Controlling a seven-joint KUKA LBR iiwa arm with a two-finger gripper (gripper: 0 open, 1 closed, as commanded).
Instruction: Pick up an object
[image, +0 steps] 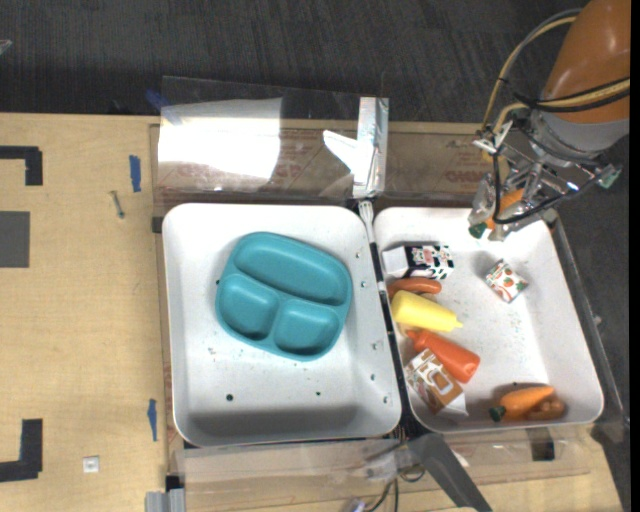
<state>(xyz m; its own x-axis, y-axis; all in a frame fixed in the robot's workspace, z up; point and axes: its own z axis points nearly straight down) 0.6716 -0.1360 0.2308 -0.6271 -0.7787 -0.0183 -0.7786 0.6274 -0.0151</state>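
Gripper: the gripper (493, 222) hangs above the far edge of the right bin (572, 330), on the arm (590, 60) reaching in from the right; a small orange object (510, 200) sits between its fingers, lifted off the bin floor.
Right bin contents: a black-and-white carton (428, 260) near the left wall, a sausage-like red piece (414, 286) just below it, a yellow piece (425, 313), an orange-red bottle-shaped piece (447, 353), a brown-and-white packet (432, 382) towards the near edge, a carrot-like piece (528, 402) in the near right corner, a small white box with red and green print (506, 281) lying apart near the middle.
Left bin: the left bin (190, 300) holds a teal divided plate (284, 295) lying flat.
Surface: the wooden surface (70, 300) carries both bins side by side.
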